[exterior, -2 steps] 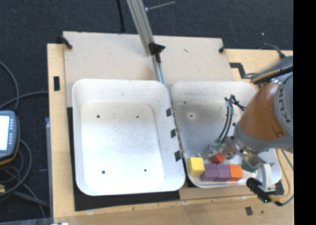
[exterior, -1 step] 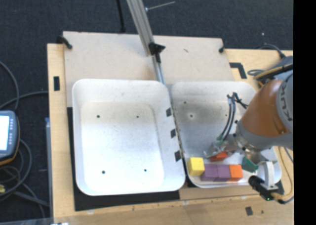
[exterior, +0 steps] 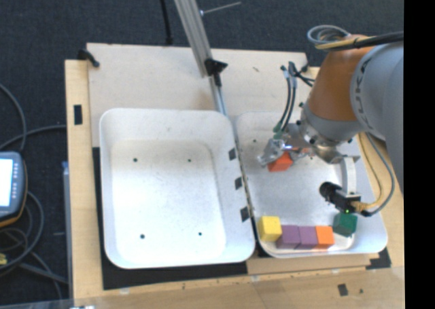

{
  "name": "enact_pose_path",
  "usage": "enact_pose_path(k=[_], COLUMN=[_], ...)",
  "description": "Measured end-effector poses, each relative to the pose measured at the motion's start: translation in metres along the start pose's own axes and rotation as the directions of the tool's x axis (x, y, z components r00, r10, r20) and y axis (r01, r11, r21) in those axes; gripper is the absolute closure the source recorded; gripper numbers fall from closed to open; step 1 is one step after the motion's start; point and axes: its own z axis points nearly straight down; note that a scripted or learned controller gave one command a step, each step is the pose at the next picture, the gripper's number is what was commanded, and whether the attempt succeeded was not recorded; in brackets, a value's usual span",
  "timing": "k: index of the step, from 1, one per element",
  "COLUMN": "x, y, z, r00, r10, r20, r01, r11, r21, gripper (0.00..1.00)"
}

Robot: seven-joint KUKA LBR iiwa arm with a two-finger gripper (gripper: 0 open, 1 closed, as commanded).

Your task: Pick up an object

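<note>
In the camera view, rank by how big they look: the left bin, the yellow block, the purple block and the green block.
1. Left bin, by far the largest.
2. Purple block and yellow block: too alike to rank.
3. Green block: slightly smaller, though partly shadowed.

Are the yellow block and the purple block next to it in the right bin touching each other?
Touching. The camera view shows the yellow block and the purple block edge to edge along the right bin's near wall, with no white floor visible between them.
</note>
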Motion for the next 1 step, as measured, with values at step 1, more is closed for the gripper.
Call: enact_pose_path(k=[1], x=[0.0708], y=[-0.0421], z=[0.0044], r00=[1.0], r10=[0.002], r20=[-0.002], r01=[-0.002], r11=[1.0], r21=[0.014], gripper=[1.0])
